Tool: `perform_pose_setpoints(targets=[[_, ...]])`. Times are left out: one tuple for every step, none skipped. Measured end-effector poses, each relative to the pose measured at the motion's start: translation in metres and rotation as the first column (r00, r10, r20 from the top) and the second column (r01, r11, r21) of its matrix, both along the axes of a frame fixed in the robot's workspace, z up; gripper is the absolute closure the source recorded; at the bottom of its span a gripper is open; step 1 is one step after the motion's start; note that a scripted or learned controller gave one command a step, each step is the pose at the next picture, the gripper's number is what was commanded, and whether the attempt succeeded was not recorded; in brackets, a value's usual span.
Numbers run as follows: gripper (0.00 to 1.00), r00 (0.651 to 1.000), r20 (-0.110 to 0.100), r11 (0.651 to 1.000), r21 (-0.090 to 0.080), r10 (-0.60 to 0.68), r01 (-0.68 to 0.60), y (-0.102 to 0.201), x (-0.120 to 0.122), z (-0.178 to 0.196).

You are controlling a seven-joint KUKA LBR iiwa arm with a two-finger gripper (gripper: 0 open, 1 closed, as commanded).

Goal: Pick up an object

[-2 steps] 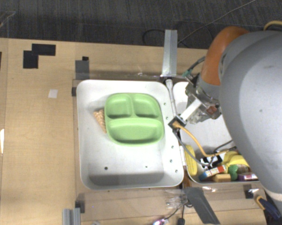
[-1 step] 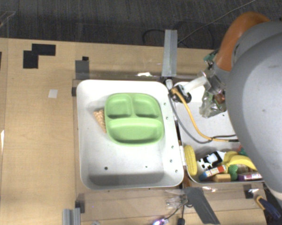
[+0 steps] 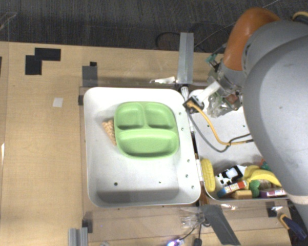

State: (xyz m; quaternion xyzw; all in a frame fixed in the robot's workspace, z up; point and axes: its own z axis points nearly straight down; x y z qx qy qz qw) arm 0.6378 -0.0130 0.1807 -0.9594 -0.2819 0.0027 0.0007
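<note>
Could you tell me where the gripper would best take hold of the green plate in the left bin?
Probably the plate's near rim, from straight above. It lies flat, too broad to span, so one finger could go inside a compartment and one outside. The far-left edge is crowded by a tan object.

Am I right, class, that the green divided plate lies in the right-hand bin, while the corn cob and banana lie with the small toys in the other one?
Not quite. The green divided plate lies in the left bin, as the camera view shows. The corn cob and banana lie with the small toys in the right bin.
</note>
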Motion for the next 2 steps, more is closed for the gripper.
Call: perform_pose_setpoints(targets=[[1.00, 0.970, 0.001, 0.970, -0.001, -0.244, 0.244, -0.029, 0.019, 0.000], [1.00, 0.933, 0.001, 0.933, 0.000, -0.359, 0.359, -0.071, 0.020, -0.054]])
